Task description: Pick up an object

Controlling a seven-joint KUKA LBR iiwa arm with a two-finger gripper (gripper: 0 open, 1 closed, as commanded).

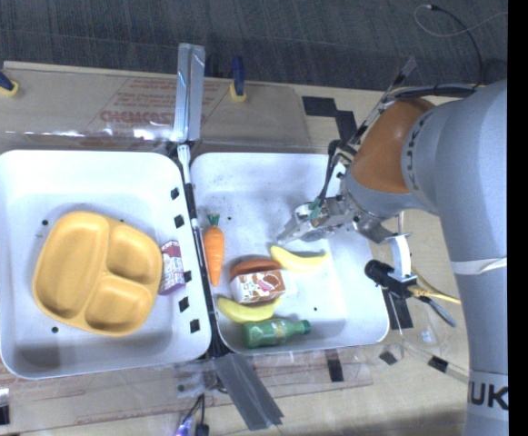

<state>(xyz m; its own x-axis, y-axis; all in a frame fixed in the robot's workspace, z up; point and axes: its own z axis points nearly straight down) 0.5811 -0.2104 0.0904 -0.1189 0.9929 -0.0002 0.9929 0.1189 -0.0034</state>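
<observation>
Two fingers of your gripper (302, 226) reach down into the right bin (245, 175), but they blur against the white floor, so you cannot tell whether they are spread or closed. Nothing shows between them. Just below the fingertips lies a yellow banana (298, 258), near but not visibly gripped. Left of that banana you see a round red-and-white tub (258, 282), with a second banana (247, 310) curving under it and a green bottle (275, 331) lying along the bin's near wall. An orange carrot (214, 251) stands lengthwise by the divider between the bins. Across that divider, in the left bin (27, 175), your view shows a yellow compartment tray (98, 272) and a small purple packet (172, 268) touching its right edge.
</observation>
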